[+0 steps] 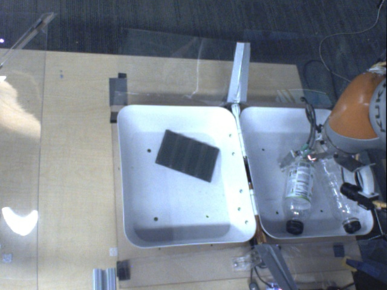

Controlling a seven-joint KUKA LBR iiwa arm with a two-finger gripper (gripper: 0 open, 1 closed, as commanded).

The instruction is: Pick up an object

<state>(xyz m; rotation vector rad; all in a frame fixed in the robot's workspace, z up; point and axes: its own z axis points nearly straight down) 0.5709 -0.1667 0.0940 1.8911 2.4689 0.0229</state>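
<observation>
Pale wooden bench [72,180] on dark carpet, clear panels standing along its back edge. All positions below are taken from the right bin [266,132].

Left bin [181,222] sits touching the right bin's left wall, a metal post rising at their shared back corner. It holds one flat dark ribbed pad [187,155], lying slantwise near its middle.

Arm [357,116] enters over the right bin's far right side, orange band uppermost; its wrist hangs low above the bin floor, likely placed there for a grasp attempt.

Two clear plastic bottles lie in the right bin, black caps toward its front wall. The labelled bottle [299,186] lies near centre; the second bottle [340,201] lies just right of it, near the right wall. Either would serve as the pick target.

Gripper [311,154] is over the upper end of the labelled bottle. Wrist, cables and glare muddle it; cannot tell how the jaws stand, nor whether anything is gripped. Second bottle's outline is faint against white.
</observation>
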